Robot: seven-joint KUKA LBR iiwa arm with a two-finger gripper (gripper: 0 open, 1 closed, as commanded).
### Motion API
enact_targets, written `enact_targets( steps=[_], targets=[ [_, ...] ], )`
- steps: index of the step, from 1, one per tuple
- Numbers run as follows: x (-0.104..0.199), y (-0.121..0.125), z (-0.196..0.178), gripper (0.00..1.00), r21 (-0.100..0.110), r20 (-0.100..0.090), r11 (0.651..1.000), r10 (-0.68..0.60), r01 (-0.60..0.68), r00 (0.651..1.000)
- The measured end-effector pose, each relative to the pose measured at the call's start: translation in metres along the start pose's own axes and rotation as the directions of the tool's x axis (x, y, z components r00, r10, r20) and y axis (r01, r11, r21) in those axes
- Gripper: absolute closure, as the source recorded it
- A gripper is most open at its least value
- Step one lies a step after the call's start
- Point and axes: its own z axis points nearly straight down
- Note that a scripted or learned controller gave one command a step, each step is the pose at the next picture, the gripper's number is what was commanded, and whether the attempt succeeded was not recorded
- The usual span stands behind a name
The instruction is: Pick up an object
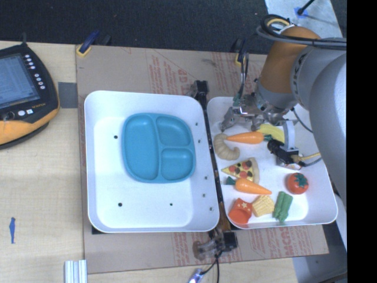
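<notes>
A toy carrot [245,138] is laid horizontally near the top of the right bin [315,208], with a croissant [225,148] just left of it. A pizza slice [243,170] is seen centrally, above a second carrot [252,187]. A tomato [297,183] is placed rightward; a red pepper [240,210], corn [263,205] and green beans [283,206] are lined along the near edge.

Blue tray [158,147], red tomato [297,183], orange carrots [244,138]

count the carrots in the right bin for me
2. One carrot lies near the top of the right bin, just below the arm's wrist. The other carrot lies lower, under the pizza slice. The arm may hide more.
</notes>
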Motion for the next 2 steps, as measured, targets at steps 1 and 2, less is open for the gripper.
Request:
enact_targets(
  steps=[1,2],
  targets=[
    [0.0001,0.0000,0.0000,0.00,0.000,0.000,1.000,0.000,0.000,1.000],
    [0.0004,0.0000,0.0000,0.00,0.000,0.000,1.000,0.000,0.000,1.000]
  ],
)
